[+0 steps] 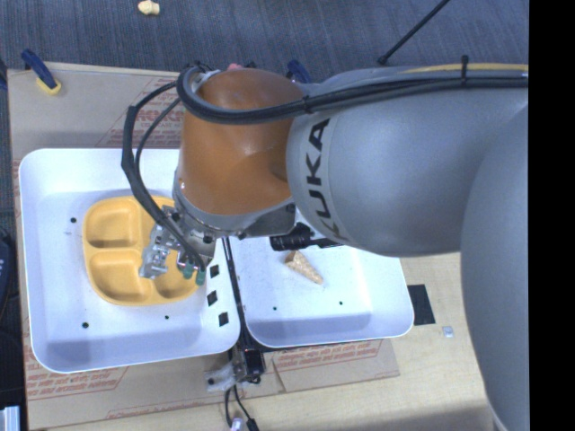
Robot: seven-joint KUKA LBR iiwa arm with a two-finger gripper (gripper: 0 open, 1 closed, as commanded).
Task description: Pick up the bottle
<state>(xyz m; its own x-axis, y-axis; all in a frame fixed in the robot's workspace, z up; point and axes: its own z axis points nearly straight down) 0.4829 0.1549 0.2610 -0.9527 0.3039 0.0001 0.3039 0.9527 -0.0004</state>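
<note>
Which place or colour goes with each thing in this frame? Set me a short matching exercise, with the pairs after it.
Things:
1. yellow divided tray
2. tan wedge-shaped piece
3. gripper
4. band above the wrist

Descriptions:
A. lying in the right bin
B. orange
C. lying in the left bin
D. over the tray's right edge

Pairs: 1-C, 2-A, 3-D, 4-B

two white bins [54,241], one yellow divided tray [112,241], one wafer cone [304,267]
</note>
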